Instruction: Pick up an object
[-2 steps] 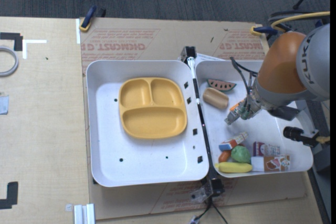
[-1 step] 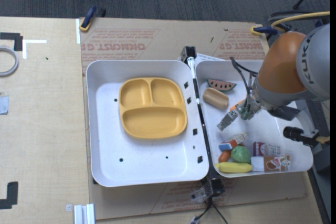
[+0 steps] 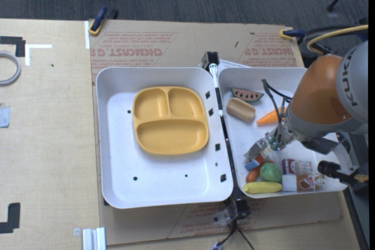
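Observation:
My gripper (image 3: pixel 256 154) hangs low in the right bin (image 3: pixel 249 76), reaching in from the right under the orange-banded wrist (image 3: pixel 319 96). It sits just above a small red piece (image 3: pixel 252 175) and a green round toy (image 3: pixel 270 172). A yellow banana (image 3: pixel 262 187) lies along the bin's front wall. Farther back are a tan bread roll (image 3: pixel 241 109), a watermelon slice (image 3: pixel 246 93) and an orange carrot (image 3: pixel 268 117) partly hidden by the arm. A white carton (image 3: pixel 300 175) lies to the right of the green toy.
The left bin (image 3: pixel 111 143) holds a yellow divided plate (image 3: pixel 170 120). Black cables (image 3: pixel 272 93) trail over the right bin beside the arm. Cardboard covers the bench around both bins.

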`<move>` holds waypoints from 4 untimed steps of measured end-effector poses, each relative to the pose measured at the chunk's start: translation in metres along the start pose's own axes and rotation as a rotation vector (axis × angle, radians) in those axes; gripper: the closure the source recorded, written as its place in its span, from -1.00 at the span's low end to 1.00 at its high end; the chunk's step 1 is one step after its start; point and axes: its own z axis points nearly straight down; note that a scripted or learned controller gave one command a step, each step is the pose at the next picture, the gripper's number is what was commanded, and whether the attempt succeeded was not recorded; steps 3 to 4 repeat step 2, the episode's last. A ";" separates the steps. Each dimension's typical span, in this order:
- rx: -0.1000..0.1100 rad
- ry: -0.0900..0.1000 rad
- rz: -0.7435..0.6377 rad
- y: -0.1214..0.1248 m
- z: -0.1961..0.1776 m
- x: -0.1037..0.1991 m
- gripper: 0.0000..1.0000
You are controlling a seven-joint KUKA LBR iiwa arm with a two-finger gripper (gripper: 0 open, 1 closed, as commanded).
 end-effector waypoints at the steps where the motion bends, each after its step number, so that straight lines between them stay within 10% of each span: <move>1: -0.002 -0.002 0.002 0.001 -0.010 -0.001 1.00; 2: -0.002 -0.002 -0.487 0.026 -0.100 0.076 1.00; 4: -0.002 -0.002 -0.487 0.026 -0.100 0.076 1.00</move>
